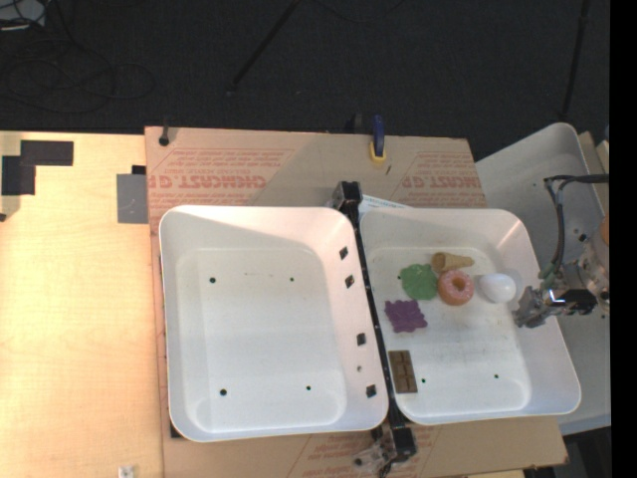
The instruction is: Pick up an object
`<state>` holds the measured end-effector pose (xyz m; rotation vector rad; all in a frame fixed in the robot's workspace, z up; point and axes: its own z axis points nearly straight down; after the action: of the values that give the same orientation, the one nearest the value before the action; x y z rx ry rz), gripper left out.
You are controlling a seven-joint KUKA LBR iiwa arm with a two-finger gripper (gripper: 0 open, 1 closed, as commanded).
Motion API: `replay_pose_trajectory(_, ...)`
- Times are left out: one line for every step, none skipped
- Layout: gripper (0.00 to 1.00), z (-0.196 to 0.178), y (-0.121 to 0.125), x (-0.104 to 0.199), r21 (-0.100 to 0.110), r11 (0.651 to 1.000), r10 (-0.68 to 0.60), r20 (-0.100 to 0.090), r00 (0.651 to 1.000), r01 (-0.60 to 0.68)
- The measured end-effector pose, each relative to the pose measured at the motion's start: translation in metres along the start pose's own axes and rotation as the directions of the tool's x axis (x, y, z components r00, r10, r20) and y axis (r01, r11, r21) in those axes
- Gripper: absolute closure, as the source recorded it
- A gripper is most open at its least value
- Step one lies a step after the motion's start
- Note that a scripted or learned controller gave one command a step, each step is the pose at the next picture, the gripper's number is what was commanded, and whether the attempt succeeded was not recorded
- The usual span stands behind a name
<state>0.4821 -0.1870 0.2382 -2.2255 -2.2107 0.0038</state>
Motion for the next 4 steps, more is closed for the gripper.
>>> replay_pose_trajectory(1.00, -0.009, 0.000, -0.001, 0.001, 1.000, 0.003, 0.000, 1.000, -0.003)
replay_pose_trajectory(1.00, -0.019, 0.000, -0.001, 0.002, 1.000, 0.005, -0.001, 1.000, -0.005)
replay_pose_trajectory(1.00, -0.028, 0.000, -0.002, 0.003, 1.000, 0.006, -0.001, 1.000, -0.006)
replay_pose_trajectory(1.00, -0.037, 0.000, -0.003, 0.004, 1.000, 0.006, -0.002, 1.000, -0.006)
